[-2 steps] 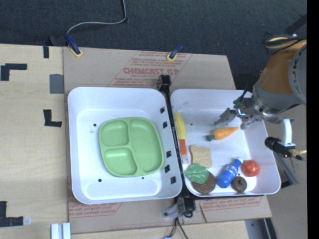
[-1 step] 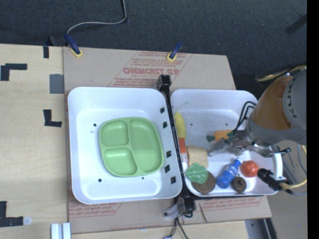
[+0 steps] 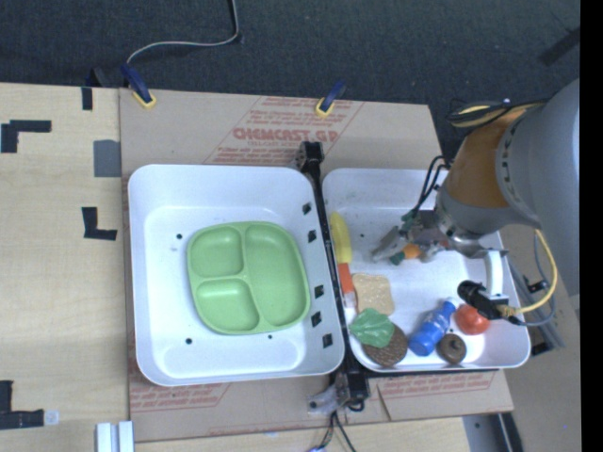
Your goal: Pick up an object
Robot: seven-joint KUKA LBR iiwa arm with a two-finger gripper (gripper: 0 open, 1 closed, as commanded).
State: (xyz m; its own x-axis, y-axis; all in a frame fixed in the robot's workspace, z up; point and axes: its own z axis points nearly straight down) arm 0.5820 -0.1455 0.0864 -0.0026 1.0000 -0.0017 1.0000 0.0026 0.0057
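Observation:
My gripper (image 3: 394, 246) hangs low over the upper middle of the right bin (image 3: 377, 188), on the grey arm with its orange band (image 3: 476, 163) coming in from the right. A small orange piece (image 3: 412, 250) shows right beside the gripper; I cannot tell whether it is held. Just left of the gripper, a yellow banana-like piece (image 3: 339, 237) lies along the bin's left wall. Below the gripper lie a slice of toast (image 3: 374, 293), a green item (image 3: 370, 327) and a brown cookie (image 3: 387, 347).
A blue bottle (image 3: 431, 329), a brown doughnut (image 3: 453, 348) and a red-orange item (image 3: 471, 322) crowd the right bin's front right corner. A red stick (image 3: 346, 285) lies by the divider. The left bin (image 3: 155, 252) holds a green divided plate (image 3: 249, 277).

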